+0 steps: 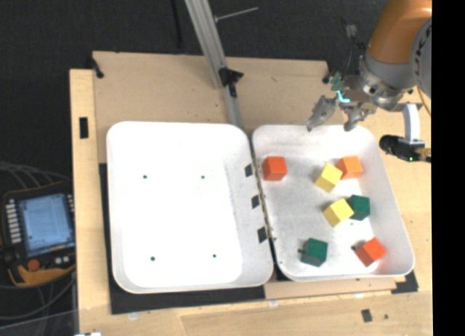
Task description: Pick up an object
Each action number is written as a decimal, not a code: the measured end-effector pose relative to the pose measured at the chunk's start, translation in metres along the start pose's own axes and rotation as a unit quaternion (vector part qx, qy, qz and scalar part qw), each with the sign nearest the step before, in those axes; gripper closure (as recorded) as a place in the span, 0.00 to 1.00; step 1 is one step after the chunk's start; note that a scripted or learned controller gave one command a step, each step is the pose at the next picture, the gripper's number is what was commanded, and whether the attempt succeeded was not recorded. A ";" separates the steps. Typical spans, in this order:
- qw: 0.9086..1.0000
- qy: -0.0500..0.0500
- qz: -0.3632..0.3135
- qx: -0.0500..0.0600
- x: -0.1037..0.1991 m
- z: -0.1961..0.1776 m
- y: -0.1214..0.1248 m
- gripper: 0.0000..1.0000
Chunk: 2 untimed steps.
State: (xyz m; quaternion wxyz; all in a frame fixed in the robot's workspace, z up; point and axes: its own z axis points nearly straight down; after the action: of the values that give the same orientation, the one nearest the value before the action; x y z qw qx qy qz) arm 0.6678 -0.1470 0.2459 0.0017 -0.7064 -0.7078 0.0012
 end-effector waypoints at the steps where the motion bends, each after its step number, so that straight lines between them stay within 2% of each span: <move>1: 1.000 -0.002 -0.001 -0.002 -0.001 -0.003 0.001 0.00; 2: 1.000 -0.001 0.001 0.000 0.000 0.058 -0.006 0.00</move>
State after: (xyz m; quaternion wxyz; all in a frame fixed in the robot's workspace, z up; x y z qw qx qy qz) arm 0.6614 -0.1473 0.1882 0.0010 -0.7069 -0.7073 0.0023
